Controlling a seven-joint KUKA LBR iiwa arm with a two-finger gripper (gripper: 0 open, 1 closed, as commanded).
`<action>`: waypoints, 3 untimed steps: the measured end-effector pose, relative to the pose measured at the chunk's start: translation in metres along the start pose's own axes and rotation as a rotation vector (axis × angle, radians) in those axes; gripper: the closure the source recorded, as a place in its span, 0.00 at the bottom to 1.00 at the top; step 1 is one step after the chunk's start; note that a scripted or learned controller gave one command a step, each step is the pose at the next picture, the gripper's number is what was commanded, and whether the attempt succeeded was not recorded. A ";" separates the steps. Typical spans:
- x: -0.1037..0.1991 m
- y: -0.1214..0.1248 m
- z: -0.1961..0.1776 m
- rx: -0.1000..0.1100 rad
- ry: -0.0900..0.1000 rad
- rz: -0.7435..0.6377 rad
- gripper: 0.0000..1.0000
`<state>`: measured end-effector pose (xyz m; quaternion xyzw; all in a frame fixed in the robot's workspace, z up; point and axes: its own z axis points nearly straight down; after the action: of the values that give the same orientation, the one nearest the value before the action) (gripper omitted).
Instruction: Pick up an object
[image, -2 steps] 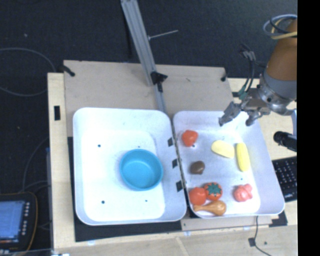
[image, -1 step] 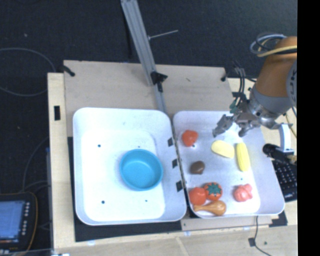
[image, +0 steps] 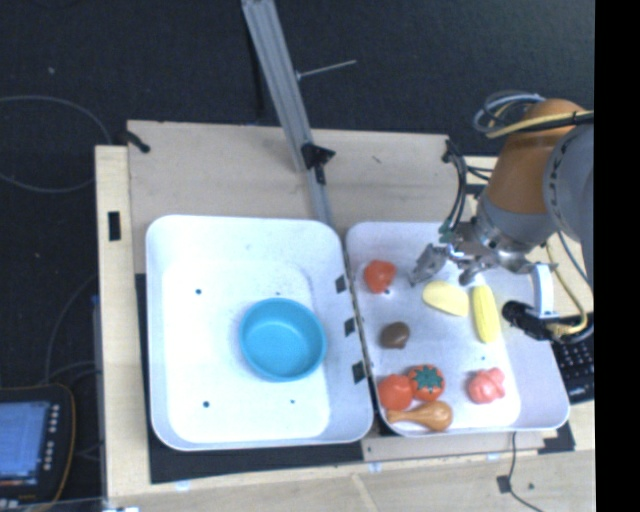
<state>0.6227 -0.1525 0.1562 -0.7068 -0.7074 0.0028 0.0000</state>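
Observation:
My gripper (image: 447, 268) hangs over the far part of the right bin (image: 540, 395), fingers spread open and nothing between them. Just below its fingertips lies a pale yellow lemon-shaped piece (image: 445, 298), with a yellow banana-like piece (image: 485, 313) beside it on the right. A red tomato (image: 378, 275) sits to the gripper's left near the bin's inner wall. Further forward lie a brown lump (image: 395, 334), a second red piece (image: 394, 390), an orange piece with a green top (image: 428, 379), a tan pear-shaped piece (image: 425, 415) and a pink piece (image: 485, 385).
The left bin (image: 200, 260) holds a blue bowl (image: 283, 340). A grey metal post (image: 285, 90) slants up from the gap between the bins at the back. The arm (image: 525, 180) comes in over the right bin's far right corner.

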 end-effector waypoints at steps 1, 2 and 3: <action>-0.003 0.001 0.052 -0.006 -0.003 0.008 0.00; -0.002 0.003 0.035 -0.016 0.001 0.011 1.00; -0.008 0.009 -0.031 -0.012 0.006 0.007 1.00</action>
<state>0.6318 -0.1606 0.1870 -0.7091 -0.7051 -0.0034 -0.0022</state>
